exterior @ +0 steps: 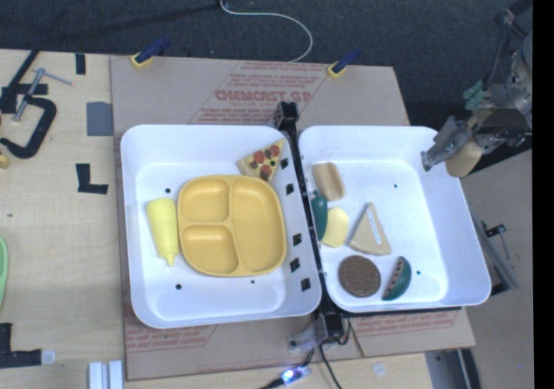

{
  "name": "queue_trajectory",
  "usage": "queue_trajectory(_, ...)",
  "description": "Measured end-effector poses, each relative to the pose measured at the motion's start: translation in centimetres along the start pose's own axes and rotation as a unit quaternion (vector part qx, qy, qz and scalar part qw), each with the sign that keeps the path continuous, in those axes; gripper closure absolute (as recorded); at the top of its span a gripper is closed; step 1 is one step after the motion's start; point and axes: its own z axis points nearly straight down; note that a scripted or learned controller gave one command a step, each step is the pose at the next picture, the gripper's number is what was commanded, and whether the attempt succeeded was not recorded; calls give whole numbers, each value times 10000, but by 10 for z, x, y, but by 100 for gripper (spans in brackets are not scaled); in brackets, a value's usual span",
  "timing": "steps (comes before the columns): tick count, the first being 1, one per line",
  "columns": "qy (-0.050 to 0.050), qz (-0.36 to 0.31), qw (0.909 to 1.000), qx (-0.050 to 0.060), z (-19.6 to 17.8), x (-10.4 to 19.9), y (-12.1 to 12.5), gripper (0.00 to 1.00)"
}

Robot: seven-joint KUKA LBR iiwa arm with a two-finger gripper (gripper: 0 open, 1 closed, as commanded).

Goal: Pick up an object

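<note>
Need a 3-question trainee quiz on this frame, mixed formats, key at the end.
1. True or false: the yellow divided plate lies in the right bin.
2. Which item touches the left bin's far edge by the divider: A) pizza slice B) brown cookie C) yellow bottle?
3. Fill in: the hand sits over the right bin's ____ rim.

Key: 1 false; 2 A; 3 right.

1 fixed camera, high above the bench (pixel 61 162), slanting down, both white bins (pixel 138 205) in frame
</note>
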Motion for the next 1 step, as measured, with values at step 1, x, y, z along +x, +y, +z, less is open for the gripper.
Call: queue_trajectory(1, -7, 18, 10000, -42, 26, -60, 1, 100)
